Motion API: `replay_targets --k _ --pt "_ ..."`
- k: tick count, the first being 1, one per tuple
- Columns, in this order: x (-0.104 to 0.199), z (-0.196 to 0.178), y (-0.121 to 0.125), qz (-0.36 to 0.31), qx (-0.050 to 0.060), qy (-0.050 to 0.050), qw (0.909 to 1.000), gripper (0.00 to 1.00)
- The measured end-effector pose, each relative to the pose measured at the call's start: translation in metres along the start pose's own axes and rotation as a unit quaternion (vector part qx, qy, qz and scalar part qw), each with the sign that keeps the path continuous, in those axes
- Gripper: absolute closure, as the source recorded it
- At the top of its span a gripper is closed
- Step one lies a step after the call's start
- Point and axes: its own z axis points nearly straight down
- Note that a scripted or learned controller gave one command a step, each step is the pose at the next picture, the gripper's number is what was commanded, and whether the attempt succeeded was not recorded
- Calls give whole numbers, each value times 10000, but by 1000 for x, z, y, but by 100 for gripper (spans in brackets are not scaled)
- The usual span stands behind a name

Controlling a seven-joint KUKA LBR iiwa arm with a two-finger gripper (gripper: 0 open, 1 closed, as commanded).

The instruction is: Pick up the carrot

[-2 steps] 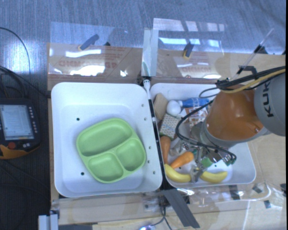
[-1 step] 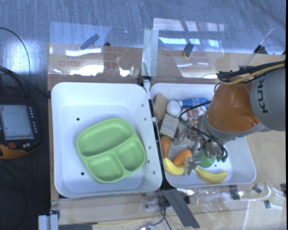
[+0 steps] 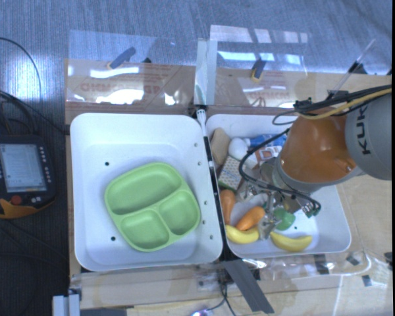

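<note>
Camera view: carrot (image 3: 251, 217) lies in right bin (image 3: 339, 226), near its front, tilted, between two bananas (image 3: 242, 235) (image 3: 291, 241) and a second orange piece (image 3: 228, 205) by the divider. Gripper (image 3: 271, 217) sits low just right of carrot, beside a green item (image 3: 284, 220). Can't tell how wide the jaws stand or whether they hold anything. Carrot looks like light, stiff, smooth plastic, probably slippery; best gripped across the thick middle, not the tapered tip. Green tray (image 3: 153, 206) sits in left bin (image 3: 92, 143).

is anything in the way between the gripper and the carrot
Nothing visible. The gripper hangs in the right bin right beside the carrot. A banana lies just below the carrot, and another orange piece to its left, crowding it.
</note>
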Motion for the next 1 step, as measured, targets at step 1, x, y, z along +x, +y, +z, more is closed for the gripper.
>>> replay_targets --k 1 --pt "14 -1 5 -451 14 -24 9990 0"
